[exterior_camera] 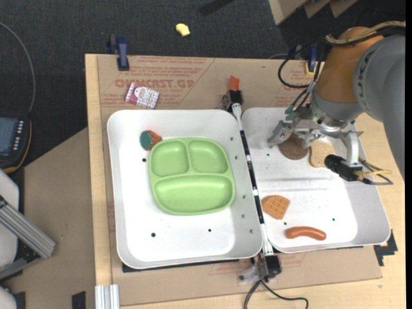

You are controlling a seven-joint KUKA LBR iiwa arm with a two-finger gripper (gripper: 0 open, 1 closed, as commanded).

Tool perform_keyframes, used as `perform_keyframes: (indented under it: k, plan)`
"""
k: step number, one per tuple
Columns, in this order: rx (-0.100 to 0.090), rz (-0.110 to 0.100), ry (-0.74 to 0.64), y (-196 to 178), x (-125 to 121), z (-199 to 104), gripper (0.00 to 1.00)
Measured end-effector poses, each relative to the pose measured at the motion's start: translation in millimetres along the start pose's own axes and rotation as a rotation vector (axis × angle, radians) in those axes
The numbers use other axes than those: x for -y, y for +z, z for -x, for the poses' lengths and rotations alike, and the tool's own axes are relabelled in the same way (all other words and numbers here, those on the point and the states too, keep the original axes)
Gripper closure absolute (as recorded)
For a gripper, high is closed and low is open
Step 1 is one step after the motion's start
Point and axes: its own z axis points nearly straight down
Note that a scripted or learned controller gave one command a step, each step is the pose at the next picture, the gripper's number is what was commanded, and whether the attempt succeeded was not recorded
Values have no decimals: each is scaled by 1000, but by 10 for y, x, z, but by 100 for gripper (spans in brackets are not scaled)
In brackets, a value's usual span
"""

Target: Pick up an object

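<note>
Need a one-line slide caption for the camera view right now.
KUKA gripper low over brown disc in right bin; waffle and sausage nearby.

A lime-green three-compartment plastic plate (191, 175) lies in the left shallow white bin (129, 224). At that plate's upper-left corner sits a teal-and-red round toy (150, 139). Right of the plate, in the other white bin (360, 227), are a golden-brown waffle piece (276, 206), an orange-red sausage (306, 233), a dark brown disc (293, 150) and a tan bread slice (320, 153).
</note>
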Motion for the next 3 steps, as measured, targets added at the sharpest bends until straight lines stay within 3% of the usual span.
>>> perform_keyframes:
  k: [1,3]
  plan:
    - [5,16,0,179,-302,2,0]
    - [6,21,3,151,28,44,0]
